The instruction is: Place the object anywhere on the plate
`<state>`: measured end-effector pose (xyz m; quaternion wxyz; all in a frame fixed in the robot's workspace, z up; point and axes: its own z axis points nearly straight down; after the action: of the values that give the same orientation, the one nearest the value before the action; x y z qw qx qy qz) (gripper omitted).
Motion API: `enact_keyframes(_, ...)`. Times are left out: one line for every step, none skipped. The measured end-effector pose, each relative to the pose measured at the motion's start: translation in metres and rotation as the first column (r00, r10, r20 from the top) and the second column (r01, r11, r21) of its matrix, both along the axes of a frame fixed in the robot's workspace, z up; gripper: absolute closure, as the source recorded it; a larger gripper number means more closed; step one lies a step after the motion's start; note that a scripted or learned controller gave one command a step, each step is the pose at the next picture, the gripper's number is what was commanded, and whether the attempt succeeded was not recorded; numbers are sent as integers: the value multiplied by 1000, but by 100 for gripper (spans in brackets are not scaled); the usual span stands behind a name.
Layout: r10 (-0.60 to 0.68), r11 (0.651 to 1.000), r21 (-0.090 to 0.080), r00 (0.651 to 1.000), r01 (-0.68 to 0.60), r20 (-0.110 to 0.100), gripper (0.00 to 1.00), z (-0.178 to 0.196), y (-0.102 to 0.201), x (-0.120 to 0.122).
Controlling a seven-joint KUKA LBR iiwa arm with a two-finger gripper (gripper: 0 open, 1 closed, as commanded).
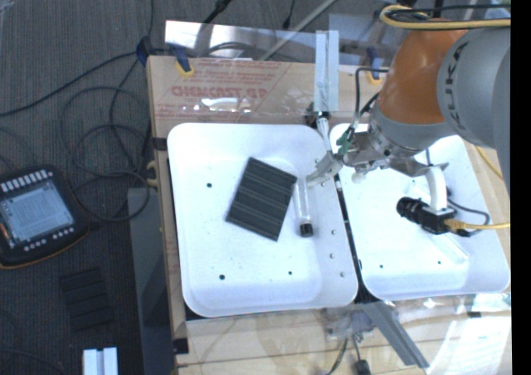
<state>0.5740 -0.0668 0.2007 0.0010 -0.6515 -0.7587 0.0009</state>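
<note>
Camera view: a dark ribbed plate (262,198) lies tilted in the left bin (199,274). The gripper (304,217) is lowered just right of it; jaw state cannot be told.

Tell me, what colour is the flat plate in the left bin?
The plate is dark grey with ridged stripes, seen clearly in the camera view.

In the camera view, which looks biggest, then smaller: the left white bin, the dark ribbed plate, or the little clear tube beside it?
1. Left white bin, by far the largest.
2. Dark ribbed plate, lying inside it.
3. Clear tube with a dark end, the smallest, right of the plate.
</note>
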Motion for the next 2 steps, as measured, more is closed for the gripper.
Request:
enact_keyframes(0,1000,0,1000,0,0,0,0,0,0)
enact_keyframes(0,1000,0,1000,0,0,0,0,0,0)
